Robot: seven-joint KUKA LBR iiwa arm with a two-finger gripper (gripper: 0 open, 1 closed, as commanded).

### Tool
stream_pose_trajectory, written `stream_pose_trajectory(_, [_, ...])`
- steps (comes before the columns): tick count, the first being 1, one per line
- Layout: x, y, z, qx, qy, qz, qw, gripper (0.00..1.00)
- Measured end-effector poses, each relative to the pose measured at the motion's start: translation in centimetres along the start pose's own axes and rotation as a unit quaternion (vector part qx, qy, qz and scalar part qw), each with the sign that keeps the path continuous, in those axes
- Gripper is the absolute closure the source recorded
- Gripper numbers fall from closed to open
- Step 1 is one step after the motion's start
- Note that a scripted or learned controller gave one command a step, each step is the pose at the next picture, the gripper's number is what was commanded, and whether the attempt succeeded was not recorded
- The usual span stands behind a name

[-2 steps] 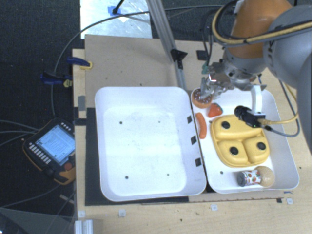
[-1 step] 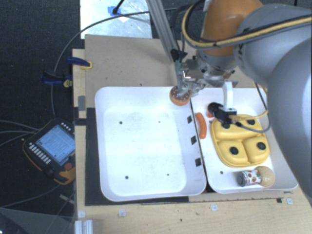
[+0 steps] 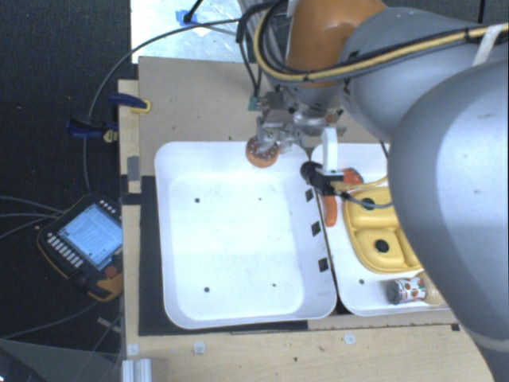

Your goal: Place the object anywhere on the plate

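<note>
- Bench: a tan board, carrying two shallow white bins side by side; black tape strips are running along the near edge and between the bins.
- Left bin: its white floor is showing a few small dark dots.
- Right bin: holding a yellow plate, an orange carrot-like piece just left of the plate, and a small patterned can lying near the plate's near edge.
- Gripper: hanging at the far rim of the left bin, with a round brown-orange object sitting at its fingertips; whether the fingers are clamping it cannot be told.
- Arm: reaching in from the right, its grey bulk covering the right bin's far right part.
- Room: dark carpeted floor is lying left of the bench; a handheld pendant with a lit screen is resting there, cables trailing; blue clamps are gripping the bench's left edge.
</note>
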State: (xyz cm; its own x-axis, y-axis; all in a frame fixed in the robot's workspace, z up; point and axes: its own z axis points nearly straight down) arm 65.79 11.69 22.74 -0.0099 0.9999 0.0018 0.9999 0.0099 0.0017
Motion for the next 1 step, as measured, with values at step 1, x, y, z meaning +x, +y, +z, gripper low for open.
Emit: stream_pose_trajectory(1, [-0.34,-0.02,-0.13,0.000,-0.001,0.002,1.0000,0.00])
